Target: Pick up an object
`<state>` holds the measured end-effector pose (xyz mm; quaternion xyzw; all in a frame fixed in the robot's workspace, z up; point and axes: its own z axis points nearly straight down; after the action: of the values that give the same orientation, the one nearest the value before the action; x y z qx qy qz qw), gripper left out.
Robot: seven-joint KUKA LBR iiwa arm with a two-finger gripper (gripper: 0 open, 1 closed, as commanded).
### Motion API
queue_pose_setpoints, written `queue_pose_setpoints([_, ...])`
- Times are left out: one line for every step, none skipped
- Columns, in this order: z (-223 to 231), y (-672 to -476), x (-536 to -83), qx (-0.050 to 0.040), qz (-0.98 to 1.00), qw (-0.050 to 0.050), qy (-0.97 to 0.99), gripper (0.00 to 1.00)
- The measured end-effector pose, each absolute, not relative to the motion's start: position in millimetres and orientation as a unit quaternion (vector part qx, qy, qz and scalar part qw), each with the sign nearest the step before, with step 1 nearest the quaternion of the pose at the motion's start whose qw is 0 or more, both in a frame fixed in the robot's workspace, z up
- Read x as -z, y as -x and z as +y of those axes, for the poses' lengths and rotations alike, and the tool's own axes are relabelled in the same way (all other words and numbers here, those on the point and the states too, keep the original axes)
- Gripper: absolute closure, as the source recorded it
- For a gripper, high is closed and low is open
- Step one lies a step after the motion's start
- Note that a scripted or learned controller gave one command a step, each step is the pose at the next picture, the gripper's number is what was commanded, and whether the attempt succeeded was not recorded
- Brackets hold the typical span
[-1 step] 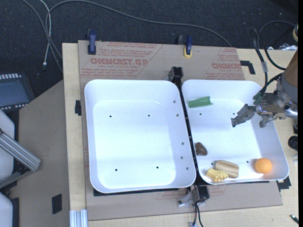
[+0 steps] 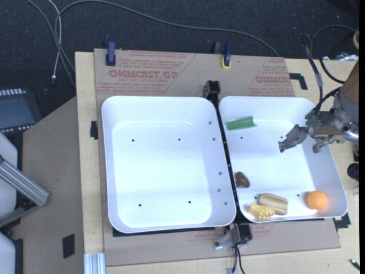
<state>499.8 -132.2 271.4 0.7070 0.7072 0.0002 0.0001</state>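
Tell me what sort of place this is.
Probably a robotics lab test bench: two white bins side by side on clamped cardboard, a robot hand over the right one, toy food such as an orange ball, loose cables.

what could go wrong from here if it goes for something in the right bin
1. The gripper hangs over bare floor of the right bin, with nothing between its fingers; closing here would likely grab air.
2. The bread roll and the corn piece touch near the bin's front rim, so a grasp could catch both or nudge one away.
3. The orange ball sits in the corner and may roll off the fingers.
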Motion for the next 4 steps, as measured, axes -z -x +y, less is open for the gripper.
queue_pose_setpoints([-137.4,-503.3,-211.5,0.0014,0.707,-0.002,-0.707,0.00])
queue_pose_setpoints([-134.4,-494.6,-165.0,0.0011,0.707,-0.002,-0.707,0.00])
queue_pose_setpoints([-130.1,-492.0,-122.2,0.0010,0.707,-0.002,-0.707,0.00])
queue_pose_setpoints([-130.6,-493.3,-134.8,-0.0004,0.707,0.001,-0.707,1.00])
